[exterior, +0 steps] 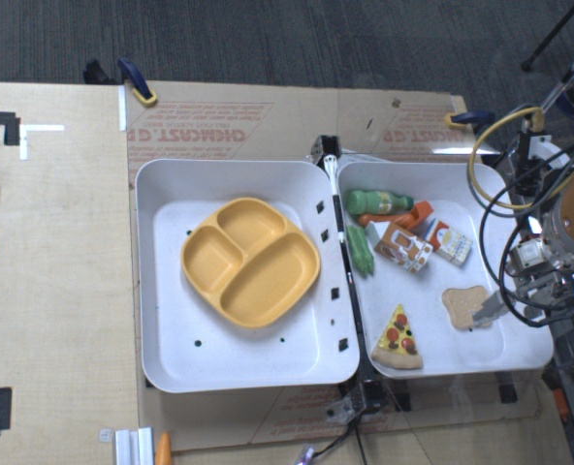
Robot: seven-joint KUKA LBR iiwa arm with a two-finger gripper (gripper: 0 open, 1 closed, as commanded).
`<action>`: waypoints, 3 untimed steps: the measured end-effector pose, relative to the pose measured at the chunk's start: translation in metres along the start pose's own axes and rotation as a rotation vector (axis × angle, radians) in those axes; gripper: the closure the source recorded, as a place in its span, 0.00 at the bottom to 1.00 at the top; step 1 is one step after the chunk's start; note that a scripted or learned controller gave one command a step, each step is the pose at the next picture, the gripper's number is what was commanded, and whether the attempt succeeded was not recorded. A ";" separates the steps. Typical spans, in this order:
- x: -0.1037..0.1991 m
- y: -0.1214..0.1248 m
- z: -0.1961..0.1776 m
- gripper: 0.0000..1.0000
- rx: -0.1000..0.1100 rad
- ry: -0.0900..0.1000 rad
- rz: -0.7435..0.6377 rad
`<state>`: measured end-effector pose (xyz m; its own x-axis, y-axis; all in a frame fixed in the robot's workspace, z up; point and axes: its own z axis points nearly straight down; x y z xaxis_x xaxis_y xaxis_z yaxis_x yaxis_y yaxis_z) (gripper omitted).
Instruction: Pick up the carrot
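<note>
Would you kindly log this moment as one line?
carrot: right bin, among toys | pincer: by cookie | plate: left bin

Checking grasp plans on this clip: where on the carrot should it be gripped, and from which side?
The carrot lies slanted among other toys: a green bottle just behind it, a small carton in front. Its upper right end, near 458,247, looks the freest part. Probably best to come straight down from above, closing across its narrow width there, since sideways approaches look blocked by its neighbours.
</note>
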<state>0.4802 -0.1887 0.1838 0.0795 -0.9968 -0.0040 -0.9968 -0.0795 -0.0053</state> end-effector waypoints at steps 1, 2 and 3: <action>-0.079 -0.010 0.090 0.00 0.001 0.002 0.241; -0.085 -0.034 0.090 0.00 0.001 0.002 0.381; 0.000 -0.017 0.060 0.00 -0.001 0.001 0.186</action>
<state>0.4970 -0.1872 0.1242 -0.1062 -0.9943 -0.0035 -0.9943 0.1062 -0.0041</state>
